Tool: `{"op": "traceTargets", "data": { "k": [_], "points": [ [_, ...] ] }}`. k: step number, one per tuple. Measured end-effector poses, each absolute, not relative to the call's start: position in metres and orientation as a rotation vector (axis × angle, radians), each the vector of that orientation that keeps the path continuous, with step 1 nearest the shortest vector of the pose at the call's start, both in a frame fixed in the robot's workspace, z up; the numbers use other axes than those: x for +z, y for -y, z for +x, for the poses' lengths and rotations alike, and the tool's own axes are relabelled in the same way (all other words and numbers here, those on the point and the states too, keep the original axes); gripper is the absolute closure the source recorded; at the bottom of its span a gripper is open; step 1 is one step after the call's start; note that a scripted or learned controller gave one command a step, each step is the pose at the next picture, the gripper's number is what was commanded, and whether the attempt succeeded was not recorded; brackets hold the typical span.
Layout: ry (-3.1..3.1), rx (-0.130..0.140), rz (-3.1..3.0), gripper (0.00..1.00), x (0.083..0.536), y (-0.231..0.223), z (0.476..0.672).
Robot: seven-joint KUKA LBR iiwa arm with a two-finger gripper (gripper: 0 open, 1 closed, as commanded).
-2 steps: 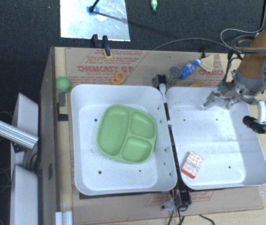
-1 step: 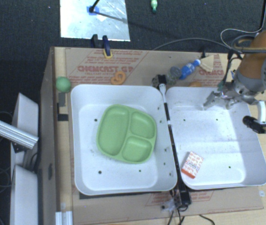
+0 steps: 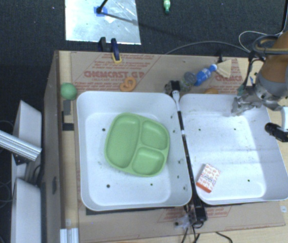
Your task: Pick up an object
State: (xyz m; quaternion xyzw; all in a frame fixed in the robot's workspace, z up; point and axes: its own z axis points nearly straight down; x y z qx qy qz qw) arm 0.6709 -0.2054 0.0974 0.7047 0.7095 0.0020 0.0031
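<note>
Nearest the camera, a small orange-and-white packet (image 3: 208, 177) lies flat in the right bin (image 3: 265, 186), close to its front left corner and just beside the divider between the two bins. It looks light and thin, probably a soft wrapper or small carton, so it should lift easily but may flex or slide on the smooth white floor; a grasp across its narrow width seems the safest hold. Its printing is too small to read.

Further back, in the left bin (image 3: 91, 135), sits a green compartment tray (image 3: 136, 144), roughly centred and slightly turned. It appears to be stiff, light plastic; being broad and shallow, it would have to be taken by its raised rim or one of the inner ridges, and it could tip when lifted from one side.

At the far right corner of the right bin the gripper (image 3: 239, 105) hangs low over the bin floor, well apart from both objects. Whether it is released or clenched I cannot tell, as it is small and blurred against the white wall. Nothing is visibly held there.

Beyond the bins, a blue bottle (image 3: 205, 75) lies on the bench.
</note>
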Motion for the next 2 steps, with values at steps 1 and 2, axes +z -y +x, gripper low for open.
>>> {"op": "traceTargets", "data": {
  "k": [1,2],
  "points": [
    [-2.221,0.005,2.211,1.0,0.1975,0.199,0.6701],
    [-2.223,0.006,2.208,1.0,0.2071,0.199,0.6704]
  ]
}}
